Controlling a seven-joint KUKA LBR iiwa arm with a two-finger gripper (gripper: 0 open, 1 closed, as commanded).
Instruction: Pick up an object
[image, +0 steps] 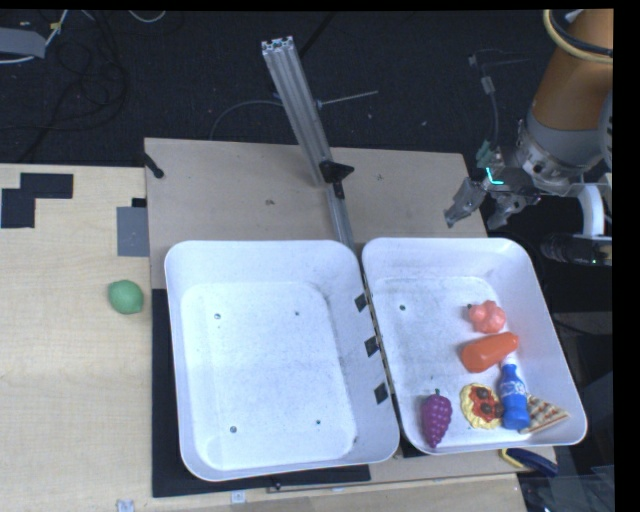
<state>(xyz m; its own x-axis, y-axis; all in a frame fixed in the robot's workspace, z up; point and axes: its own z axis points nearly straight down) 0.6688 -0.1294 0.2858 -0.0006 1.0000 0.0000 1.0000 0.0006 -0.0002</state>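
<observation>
Toys clustered in right bin's (400, 400) near corner | gripper (478, 203) above far rim, jaws apart, empty | risk: crowding spoils grasp

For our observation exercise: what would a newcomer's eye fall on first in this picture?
Probably the bright cluster of toy food in the right bin: a purple grape bunch, an orange carrot-like piece, a pink lump and a blue bottle toward its near right corner. Next, the lone green ball on the bench left of the left bin, and the pincer hanging above the right bin's far edge.
</observation>
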